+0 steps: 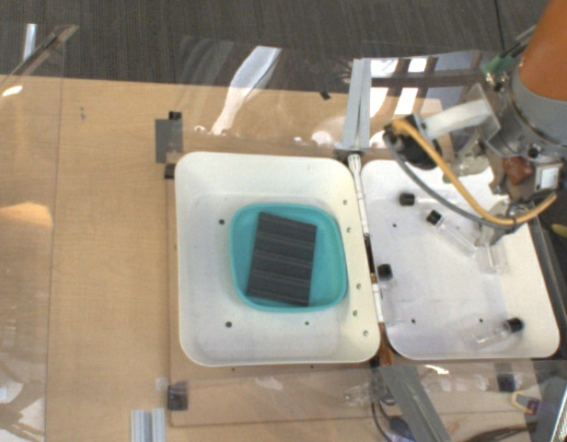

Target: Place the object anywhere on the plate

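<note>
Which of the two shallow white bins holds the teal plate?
The left white bin holds the teal square plate, with a dark grey ribbed block lying on it. The right white bin, under the gripper, has no plate.

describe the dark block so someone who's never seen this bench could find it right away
Of the two white bins side by side, look in the left bin. At its middle sits a teal plate, and the dark block lies flat on it. It is a ridged, charcoal rectangle, far larger than the tiny black bits scattered in the right bin.
</note>
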Controlling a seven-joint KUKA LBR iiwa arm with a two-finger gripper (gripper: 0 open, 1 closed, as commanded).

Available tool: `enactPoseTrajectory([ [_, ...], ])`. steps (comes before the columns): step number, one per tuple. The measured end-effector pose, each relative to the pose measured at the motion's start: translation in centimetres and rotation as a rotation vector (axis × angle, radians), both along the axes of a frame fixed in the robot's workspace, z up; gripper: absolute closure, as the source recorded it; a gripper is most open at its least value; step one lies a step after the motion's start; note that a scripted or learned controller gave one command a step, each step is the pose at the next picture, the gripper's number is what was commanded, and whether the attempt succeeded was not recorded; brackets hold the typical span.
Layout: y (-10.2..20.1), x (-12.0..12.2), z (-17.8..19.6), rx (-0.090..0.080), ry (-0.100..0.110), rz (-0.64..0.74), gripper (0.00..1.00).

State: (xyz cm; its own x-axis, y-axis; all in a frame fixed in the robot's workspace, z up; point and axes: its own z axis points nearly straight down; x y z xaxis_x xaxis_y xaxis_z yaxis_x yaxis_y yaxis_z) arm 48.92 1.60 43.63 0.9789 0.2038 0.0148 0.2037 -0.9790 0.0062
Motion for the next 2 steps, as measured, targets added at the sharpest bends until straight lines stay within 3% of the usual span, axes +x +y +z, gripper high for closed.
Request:
enactPoseTrajectory([
  [1,5.30,0.02,0.00,0.000,-0.002,0.000,0.00],
  [2,5.32,0.01,-0.01,0.000,0.000,0.000,0.00],
])
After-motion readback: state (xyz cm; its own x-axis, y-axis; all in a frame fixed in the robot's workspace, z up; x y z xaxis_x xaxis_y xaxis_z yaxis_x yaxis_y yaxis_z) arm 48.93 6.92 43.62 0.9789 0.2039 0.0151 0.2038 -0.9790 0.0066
